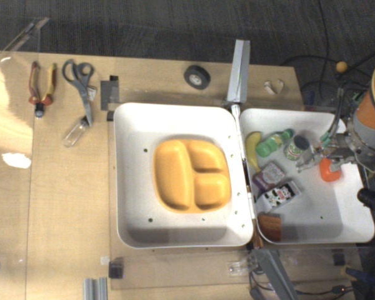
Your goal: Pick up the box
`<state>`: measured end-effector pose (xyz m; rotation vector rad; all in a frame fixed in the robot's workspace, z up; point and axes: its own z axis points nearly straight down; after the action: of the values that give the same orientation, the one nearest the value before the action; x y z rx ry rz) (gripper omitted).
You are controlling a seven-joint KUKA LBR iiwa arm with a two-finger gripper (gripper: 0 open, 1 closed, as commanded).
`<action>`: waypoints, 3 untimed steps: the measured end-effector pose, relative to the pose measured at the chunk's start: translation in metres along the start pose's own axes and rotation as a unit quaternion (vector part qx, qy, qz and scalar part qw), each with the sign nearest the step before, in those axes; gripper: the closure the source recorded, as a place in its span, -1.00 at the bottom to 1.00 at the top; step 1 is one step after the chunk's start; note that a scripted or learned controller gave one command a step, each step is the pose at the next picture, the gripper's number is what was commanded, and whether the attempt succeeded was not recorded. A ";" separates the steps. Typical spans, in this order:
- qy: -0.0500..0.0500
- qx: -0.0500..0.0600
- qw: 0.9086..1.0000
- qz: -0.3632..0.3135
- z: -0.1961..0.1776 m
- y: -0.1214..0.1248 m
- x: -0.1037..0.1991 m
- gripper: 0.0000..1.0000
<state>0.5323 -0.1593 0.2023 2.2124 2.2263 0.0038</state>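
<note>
Right bin (356,233): box (279,194) lower-left of hand (328,152); hand state unclear.

No readable text, labels or numbers on anything in either bin.

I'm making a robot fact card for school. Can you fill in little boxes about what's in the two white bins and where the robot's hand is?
left bin: holds a yellow divided tray
right bin: holds the small things
box: black and white, near the bin's left side
other things: green bottle, purple packet, orange piece, brown item
gripper: over the right bin's upper part
bench: scissors, pliers, tape roll
</note>
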 end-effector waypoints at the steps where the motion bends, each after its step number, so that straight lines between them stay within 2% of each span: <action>1: -0.001 -0.005 1.000 -0.021 0.114 0.055 0.043 -1.00; 2: -0.001 -0.005 0.998 -0.064 0.113 0.039 0.067 -1.00; 3: -0.003 -0.011 0.998 -0.065 0.100 0.043 0.067 1.00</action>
<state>0.5752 -0.0917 0.1028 2.0494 2.3506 0.0212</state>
